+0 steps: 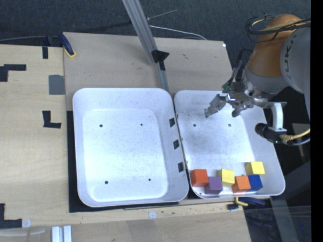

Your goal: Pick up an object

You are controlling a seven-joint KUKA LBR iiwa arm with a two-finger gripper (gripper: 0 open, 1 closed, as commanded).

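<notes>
Above, the gripper [222, 109] hangs jaws apart, empty, over the right bin [202, 102]; tightly clustered blocks [227, 179] risk a fouled, slipping grasp.

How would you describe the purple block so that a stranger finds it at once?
Look in the right bin, at its near edge, where the coloured blocks sit. The purple block lies between an orange block and a yellow block, slightly nearer the rim; no other block there is purple.
</notes>
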